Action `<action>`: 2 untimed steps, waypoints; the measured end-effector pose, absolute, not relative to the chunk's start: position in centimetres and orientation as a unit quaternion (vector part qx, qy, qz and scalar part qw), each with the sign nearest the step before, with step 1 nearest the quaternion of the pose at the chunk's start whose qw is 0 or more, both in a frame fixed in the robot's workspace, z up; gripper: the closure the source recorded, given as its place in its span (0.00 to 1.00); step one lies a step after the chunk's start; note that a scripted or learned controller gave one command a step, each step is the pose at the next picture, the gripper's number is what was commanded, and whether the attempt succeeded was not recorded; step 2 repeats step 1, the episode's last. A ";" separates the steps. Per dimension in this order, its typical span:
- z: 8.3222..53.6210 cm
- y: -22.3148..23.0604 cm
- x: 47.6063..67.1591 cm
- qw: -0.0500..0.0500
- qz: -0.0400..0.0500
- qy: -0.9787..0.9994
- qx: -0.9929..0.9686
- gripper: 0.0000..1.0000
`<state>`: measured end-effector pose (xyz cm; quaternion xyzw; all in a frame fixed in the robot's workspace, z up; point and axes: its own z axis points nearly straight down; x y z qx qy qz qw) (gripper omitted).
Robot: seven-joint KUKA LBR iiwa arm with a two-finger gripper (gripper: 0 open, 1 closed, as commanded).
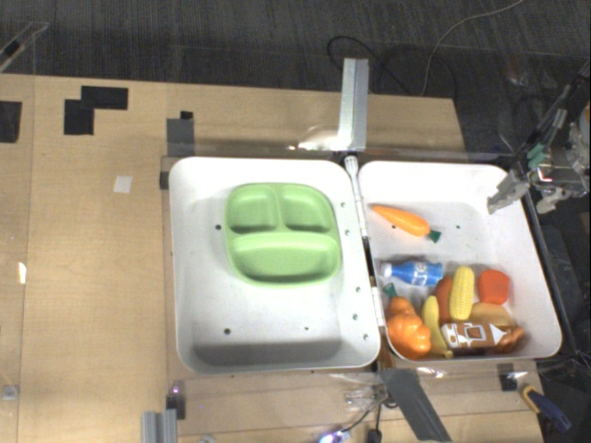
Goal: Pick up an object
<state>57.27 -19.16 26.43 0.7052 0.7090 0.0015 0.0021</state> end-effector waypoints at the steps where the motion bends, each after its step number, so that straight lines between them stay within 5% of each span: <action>1: 28.2 -18.9 58.2 0.003 0.001 0.755 0.656 0.00; 2: 28.2 -18.9 58.2 0.003 0.001 0.755 0.656 0.00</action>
